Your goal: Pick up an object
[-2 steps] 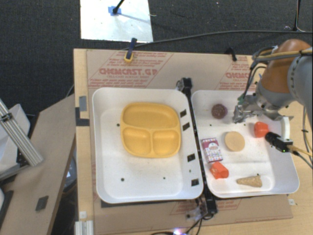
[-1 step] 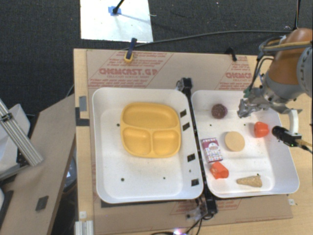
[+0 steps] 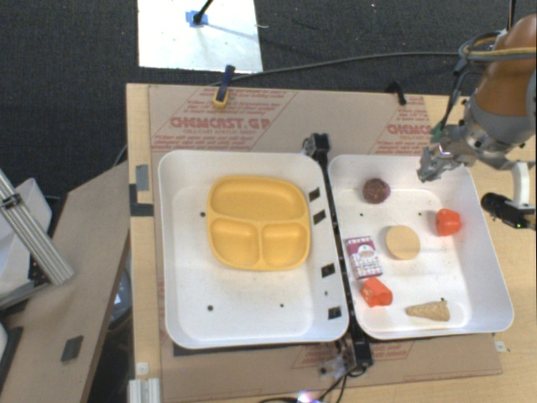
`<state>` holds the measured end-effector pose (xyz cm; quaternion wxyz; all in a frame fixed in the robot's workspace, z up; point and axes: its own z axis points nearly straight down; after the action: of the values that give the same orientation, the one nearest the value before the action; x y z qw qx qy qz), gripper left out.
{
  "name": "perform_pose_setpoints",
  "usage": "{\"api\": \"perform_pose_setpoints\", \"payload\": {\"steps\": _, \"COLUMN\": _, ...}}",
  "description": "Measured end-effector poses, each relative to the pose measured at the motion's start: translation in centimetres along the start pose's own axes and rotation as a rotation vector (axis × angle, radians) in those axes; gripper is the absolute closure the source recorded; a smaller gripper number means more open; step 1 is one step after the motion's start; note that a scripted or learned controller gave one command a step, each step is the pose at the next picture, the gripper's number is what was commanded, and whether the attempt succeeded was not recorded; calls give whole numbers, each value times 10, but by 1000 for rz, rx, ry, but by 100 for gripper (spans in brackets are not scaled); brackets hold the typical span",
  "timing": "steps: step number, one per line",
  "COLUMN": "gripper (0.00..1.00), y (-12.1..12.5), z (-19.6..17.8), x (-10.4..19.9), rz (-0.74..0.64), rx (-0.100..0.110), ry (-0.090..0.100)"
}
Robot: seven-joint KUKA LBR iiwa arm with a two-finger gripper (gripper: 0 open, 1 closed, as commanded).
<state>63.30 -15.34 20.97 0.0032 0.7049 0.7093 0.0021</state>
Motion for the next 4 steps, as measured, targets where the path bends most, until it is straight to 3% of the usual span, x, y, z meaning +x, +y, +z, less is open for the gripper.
{"api": "perform_pose_setpoints", "payload": {"steps": 1, "gripper": 100, "y": 0, "z": -56, "x": -10, "rz": 3, "rx": 0, "ry": -1}}
{"api": "perform_pose_setpoints", "payload": {"steps": 4, "gripper": 100, "y": -45, "z": -44, "x": 148, "rz": -4, "rx": 7, "ry": 4}}
